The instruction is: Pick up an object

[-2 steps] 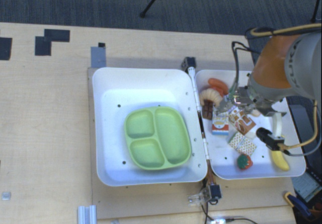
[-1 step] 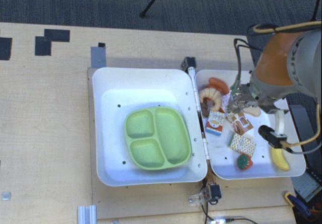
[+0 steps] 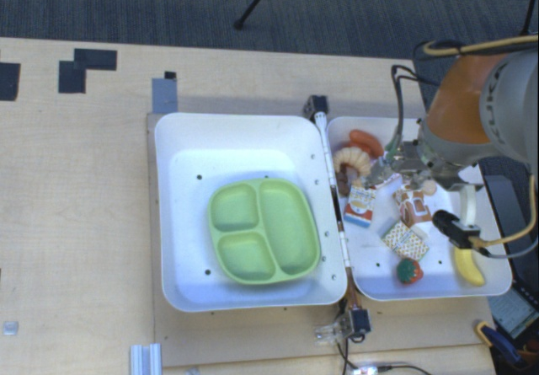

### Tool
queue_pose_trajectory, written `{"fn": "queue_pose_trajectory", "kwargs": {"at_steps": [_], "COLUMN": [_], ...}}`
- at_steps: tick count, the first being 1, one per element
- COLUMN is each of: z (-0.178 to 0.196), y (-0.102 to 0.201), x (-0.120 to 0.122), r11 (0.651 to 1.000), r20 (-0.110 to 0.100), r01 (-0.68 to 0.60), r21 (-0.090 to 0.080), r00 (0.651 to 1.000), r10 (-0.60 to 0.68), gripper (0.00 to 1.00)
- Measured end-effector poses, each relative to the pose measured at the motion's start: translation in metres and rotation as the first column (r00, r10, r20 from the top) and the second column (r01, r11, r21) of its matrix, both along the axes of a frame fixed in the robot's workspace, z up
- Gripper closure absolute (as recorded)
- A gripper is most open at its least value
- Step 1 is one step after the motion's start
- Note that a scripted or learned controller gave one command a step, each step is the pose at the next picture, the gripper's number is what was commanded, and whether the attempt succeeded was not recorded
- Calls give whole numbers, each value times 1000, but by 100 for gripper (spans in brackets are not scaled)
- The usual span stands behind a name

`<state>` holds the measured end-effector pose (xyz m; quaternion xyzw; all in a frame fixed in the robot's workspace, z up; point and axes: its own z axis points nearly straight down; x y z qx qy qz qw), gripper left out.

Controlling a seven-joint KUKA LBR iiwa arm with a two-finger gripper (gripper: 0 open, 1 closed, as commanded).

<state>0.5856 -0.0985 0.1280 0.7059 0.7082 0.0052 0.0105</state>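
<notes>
Hovering low over the right bin (image 3: 497, 285), the gripper (image 3: 394, 164) sits among the clutter at the bin's upper middle, arm (image 3: 472, 104) reaching in from the right. Finger state: cannot tell, the metal tip is small and blurred against the items beneath it. Nothing is visibly between them, so no grasp confirmed. Candidate objects all lie in the right bin: a shrimp-like toy (image 3: 352, 160) just left of the tip, an orange-red piece (image 3: 365, 141) up and left of it, a small red-blue-white carton (image 3: 360, 205) just below-left, a brown-white packet (image 3: 413, 208) below-right, a patterned square packet (image 3: 407, 240) further below, a red-green ball (image 3: 409, 271) below that, a yellow banana (image 3: 468, 266) well off to the lower right. Left bin (image 3: 168, 196) holds a green divided tray (image 3: 263, 232), well apart from the tip. Judgement: task at the approach/descend stage; closing, lifting and clearing the bin all left to do.
</notes>
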Motion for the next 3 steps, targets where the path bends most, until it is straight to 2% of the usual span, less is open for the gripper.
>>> {"fn": "queue_pose_trajectory", "kwargs": {"at_steps": [1, 2, 3], "z": [-16, -20, -22], "y": [-3, -21, -15], "x": [-7, -31, -42], "r11": [1000, 1000, 1000], "r20": [7, 15, 9], "r01": [-2, -2, -1], "r21": [-1, -5, -2], "r00": [1000, 1000, 1000], "r10": [2, 2, 1], "gripper": [0, 0, 0]}}
